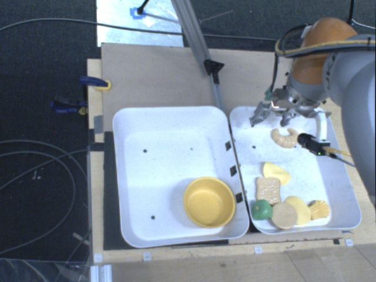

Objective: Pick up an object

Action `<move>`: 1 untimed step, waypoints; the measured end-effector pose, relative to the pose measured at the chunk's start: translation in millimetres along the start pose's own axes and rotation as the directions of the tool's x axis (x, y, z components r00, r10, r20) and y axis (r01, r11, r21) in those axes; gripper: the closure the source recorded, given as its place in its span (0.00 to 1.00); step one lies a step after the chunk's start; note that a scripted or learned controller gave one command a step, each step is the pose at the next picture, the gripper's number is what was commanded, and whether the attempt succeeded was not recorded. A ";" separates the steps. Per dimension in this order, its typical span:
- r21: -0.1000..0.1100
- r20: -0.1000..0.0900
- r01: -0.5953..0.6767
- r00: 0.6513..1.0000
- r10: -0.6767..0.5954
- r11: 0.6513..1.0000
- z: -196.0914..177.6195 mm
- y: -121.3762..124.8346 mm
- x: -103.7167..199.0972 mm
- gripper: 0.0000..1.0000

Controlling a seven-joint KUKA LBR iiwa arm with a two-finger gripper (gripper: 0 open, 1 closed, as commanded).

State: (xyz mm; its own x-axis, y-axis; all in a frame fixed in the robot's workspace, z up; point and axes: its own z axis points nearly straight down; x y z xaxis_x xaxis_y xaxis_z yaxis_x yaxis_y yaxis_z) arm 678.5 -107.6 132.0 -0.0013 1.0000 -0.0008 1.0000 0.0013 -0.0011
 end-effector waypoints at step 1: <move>-0.001 0.000 0.002 1.000 -0.002 1.000 42.8 0.2 0.6 0.00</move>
